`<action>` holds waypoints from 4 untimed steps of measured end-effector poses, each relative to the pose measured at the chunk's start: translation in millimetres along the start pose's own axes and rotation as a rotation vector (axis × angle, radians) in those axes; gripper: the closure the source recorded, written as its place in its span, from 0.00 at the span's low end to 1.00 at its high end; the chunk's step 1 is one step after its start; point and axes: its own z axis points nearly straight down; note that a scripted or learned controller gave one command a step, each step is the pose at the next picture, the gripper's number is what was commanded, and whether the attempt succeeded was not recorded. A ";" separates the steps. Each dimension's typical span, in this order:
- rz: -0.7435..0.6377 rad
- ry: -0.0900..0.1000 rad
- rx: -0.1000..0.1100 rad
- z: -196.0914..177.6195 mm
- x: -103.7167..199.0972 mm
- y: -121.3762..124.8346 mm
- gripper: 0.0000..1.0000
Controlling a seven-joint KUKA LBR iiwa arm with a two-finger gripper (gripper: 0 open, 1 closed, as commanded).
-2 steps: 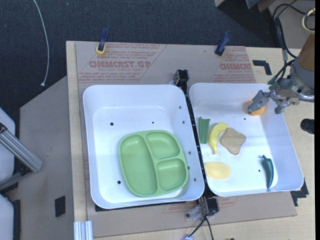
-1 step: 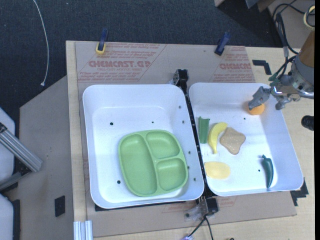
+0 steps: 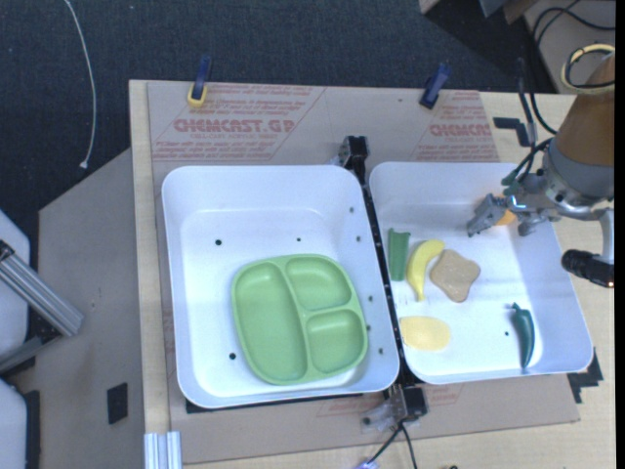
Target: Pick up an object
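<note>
Claw [image 3: 503, 213] over the right bin's [image 3: 469, 179] far side, fingers spread apart, nothing between them, banana [image 3: 424, 266], bread slice [image 3: 455, 276] at bin middle, green divided plate [image 3: 299, 317] in left bin [image 3: 195, 252]

I've got one cam, fixed above the bench [image 3: 293, 115], looking down at a slant. It sits far enough back to take in both bins w/ dark floor past the bench's far and left edges. Left bin [image 3: 195, 203] sits mid-frame, right bin [image 3: 547, 360] toward the frame's right. Bench's far edge runs near the top, near edge along the bottom. Arm [image 3: 586, 135] enters from the right.
</note>
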 end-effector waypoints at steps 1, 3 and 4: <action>0.001 0.000 0.000 50.3 -0.4 -10.6 0.00; -0.001 0.000 -0.016 53.8 0.4 -6.5 1.00; -0.002 -0.004 -0.013 -7.1 7.3 -8.7 1.00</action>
